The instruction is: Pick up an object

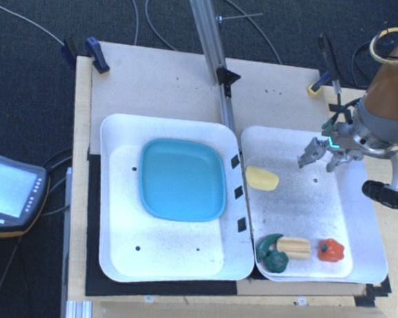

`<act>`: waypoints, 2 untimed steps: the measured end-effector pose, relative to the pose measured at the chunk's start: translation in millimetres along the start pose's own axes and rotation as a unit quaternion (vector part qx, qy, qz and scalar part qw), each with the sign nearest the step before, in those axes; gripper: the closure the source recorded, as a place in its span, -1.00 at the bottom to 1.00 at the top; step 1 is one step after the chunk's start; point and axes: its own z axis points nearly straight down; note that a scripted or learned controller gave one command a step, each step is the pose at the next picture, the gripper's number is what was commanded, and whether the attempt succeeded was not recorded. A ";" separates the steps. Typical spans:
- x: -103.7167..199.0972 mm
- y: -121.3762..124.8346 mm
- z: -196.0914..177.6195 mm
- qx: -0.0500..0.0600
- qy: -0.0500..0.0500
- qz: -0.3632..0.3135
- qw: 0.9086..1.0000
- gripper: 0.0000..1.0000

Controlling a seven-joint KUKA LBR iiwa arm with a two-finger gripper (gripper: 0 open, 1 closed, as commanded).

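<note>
Your gripper [322, 157] spread open w/ nothing held, over right bin [361, 204], blue plate [183, 180] in left bin [117, 182], bench [157, 82] tan, dark carpet [24, 105] w/ cables.

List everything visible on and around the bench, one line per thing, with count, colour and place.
bins: two, white, side by side on the bench
plate: one, light blue, in the left bin
yellow piece: one, yellow, right bin near its left wall
green toy: one, dark green, right bin's near edge
tan block: one, tan, beside the green toy
red toy: one, red-orange, right of the tan block
clamps: two, blue, at the bench's far corners
pendant: one, grey with screen, left of bench
gripper: one, grey, above the right bin's far end, holding nothing
</note>
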 end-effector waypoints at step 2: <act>-2.5 -3.6 62.3 0.003 0.000 0.000 1.000 -1.00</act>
